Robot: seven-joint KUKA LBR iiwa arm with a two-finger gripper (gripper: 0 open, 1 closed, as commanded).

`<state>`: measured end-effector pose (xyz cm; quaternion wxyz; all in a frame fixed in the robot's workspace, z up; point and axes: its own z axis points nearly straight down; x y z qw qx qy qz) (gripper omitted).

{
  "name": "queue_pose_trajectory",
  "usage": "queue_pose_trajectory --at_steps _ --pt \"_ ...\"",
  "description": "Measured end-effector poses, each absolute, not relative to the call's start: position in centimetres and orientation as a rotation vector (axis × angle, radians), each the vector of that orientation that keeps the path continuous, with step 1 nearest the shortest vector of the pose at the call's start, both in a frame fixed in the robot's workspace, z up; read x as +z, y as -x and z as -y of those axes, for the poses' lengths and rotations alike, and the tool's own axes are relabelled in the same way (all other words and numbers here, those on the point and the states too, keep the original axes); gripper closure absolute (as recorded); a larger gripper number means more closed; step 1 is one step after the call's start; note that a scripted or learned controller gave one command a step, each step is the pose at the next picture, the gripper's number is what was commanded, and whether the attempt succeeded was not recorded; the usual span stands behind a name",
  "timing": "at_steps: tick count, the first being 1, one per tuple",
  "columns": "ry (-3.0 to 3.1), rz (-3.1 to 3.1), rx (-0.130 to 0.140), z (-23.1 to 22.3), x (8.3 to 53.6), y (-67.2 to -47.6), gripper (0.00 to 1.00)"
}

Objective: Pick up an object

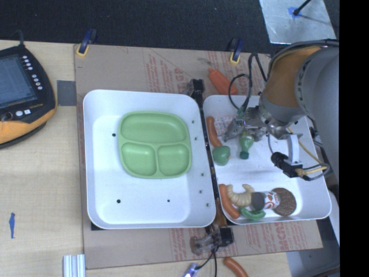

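Note:
My gripper (242, 130) hangs low over the upper middle of the right bin (314, 172), on the grey arm with its orange band that comes in from the right. Directly below and touching or nearly touching it lies a small dark green bottle-shaped toy (246, 145). A green round toy (221, 153) rests just left of that. An orange sausage-shaped toy (213, 133) lies along the bin's left wall. Whether anything is held is hidden by the gripper body.
At the right bin's front sits a pile: an orange hot dog (228, 203), a tan curved piece (245, 196), a brown round piece (285, 201). The left bin (104, 201) holds a green divided plate (154, 144). An orange toy (219, 81) lies behind the bins, a pendant (23, 94) far left.

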<state>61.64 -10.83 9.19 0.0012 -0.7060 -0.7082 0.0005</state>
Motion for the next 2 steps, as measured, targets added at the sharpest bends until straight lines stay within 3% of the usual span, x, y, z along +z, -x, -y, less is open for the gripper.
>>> queue_pose_trajectory --at_steps 1,2 --pt "2.212 2.225 0.004 10.9 10.2 -61.6 1.00" --pt "2.215 2.224 0.000 2.5 19.2 -58.2 1.00"
